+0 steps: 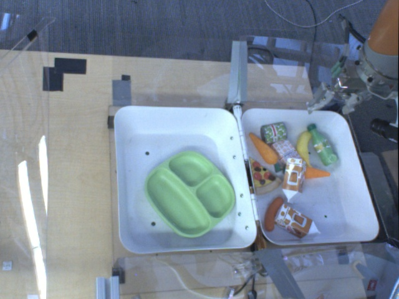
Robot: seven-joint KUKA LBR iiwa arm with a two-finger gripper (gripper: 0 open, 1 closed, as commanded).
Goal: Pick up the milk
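The task has not really begun — the milk (293, 220), a small brown-and-white carton, lies on its side in the near part of the right bin (355, 185), touching a sausage (272, 212). The tool (332, 96) hangs above the far rim of that bin (near its far corner), well apart from the milk. Whether it is wide or narrow I cannot tell — it holds nothing visible. Approach, grasp and lift all remain.
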